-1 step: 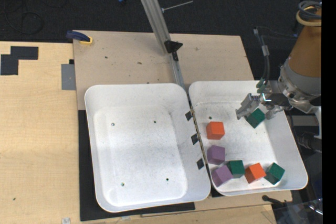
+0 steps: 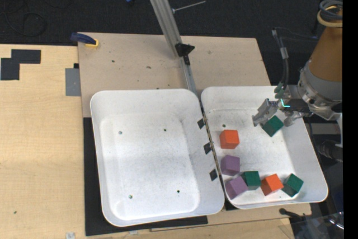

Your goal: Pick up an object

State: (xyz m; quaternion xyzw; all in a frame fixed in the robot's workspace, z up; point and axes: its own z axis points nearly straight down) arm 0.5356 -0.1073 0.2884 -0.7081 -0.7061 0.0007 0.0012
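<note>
The gripper (image 2: pixel 272 116) is over the far right part of the right bin (image 2: pixel 246 99). Its grey metal fingers are pinching a dark green block (image 2: pixel 273 126), which sits between them, tilted, at the finger ends.

Both bins are white, smooth and shallow, with rounded corners. The left bin (image 2: pixel 112 103) has a few tiny dark dots on its floor. Small black clips join the two bins where they meet.

More blocks lie in the right bin. They look like small cubes with flat faces. An orange block (image 2: pixel 229 139) sits alone near the middle of the bin. A purple block (image 2: pixel 230 165) is nearer, close to the left wall. Along the near edge there is a row: a second purple block (image 2: pixel 236 186), a green block (image 2: pixel 251 178) touching it, a second orange block (image 2: pixel 272 183), and another green block (image 2: pixel 292 184) in the right corner.

A long ridged silver metal bar (image 2: pixel 162 11) leans up from behind the bins. The bench (image 2: pixel 224 59) is flat, pale brown board. A small blue and yellow clamp (image 2: pixel 84 39) lies at its far left corner.
</note>
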